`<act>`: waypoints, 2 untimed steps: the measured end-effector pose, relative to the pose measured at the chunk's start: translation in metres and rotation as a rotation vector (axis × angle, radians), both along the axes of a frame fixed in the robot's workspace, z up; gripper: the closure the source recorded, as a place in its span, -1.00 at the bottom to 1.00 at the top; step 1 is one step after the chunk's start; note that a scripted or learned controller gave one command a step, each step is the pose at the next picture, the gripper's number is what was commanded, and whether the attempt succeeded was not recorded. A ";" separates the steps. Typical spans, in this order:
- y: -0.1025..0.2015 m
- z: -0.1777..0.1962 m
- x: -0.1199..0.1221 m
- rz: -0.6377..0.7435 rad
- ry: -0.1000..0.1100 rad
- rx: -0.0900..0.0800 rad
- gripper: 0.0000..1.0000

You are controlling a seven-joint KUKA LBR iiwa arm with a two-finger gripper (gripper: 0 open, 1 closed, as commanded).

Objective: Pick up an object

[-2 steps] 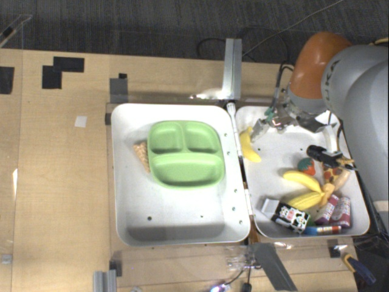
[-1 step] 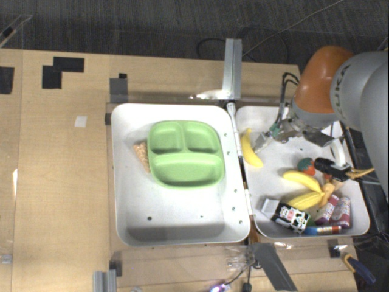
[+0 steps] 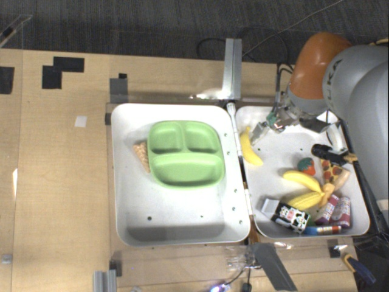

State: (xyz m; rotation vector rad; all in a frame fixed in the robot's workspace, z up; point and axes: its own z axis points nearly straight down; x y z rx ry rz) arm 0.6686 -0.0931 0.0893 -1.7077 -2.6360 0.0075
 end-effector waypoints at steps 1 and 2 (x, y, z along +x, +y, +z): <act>-0.002 0.000 0.000 0.038 0.002 0.001 -1.00; -0.006 0.000 -0.001 0.129 0.007 -0.001 -1.00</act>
